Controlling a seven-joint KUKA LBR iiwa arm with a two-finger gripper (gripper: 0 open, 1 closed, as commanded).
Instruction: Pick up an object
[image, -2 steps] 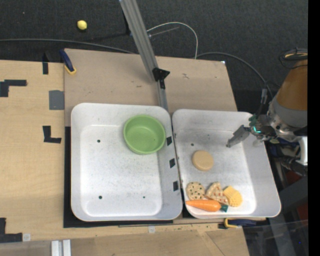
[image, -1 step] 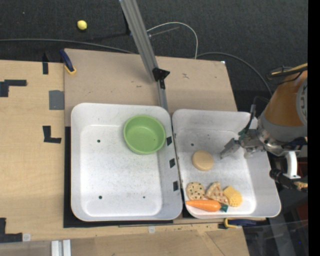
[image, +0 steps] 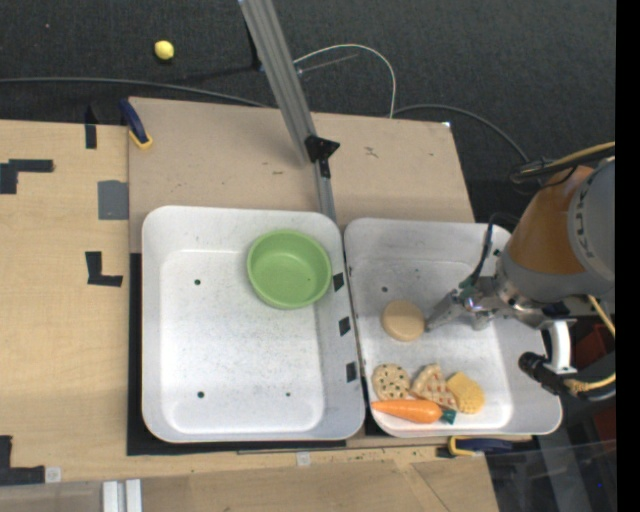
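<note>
— What do the bins hold?
— Left bin (image: 170, 330): a green bowl (image: 289, 268); right bin (image: 420, 245): a tan disc (image: 403, 322), cookie (image: 390, 381), cracker (image: 465, 392), carrot (image: 408, 410).
— And you?
— My gripper (image: 436, 318) sits just right of the disc; whether my fingers are parted, I cannot tell.

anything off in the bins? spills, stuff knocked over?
Nothing spilled or damaged. Green bowl sits upright in the left bin. In the right bin, the carrot lies up against the front wall, beside the other food pieces. The hand is next to the tan round piece.
</note>
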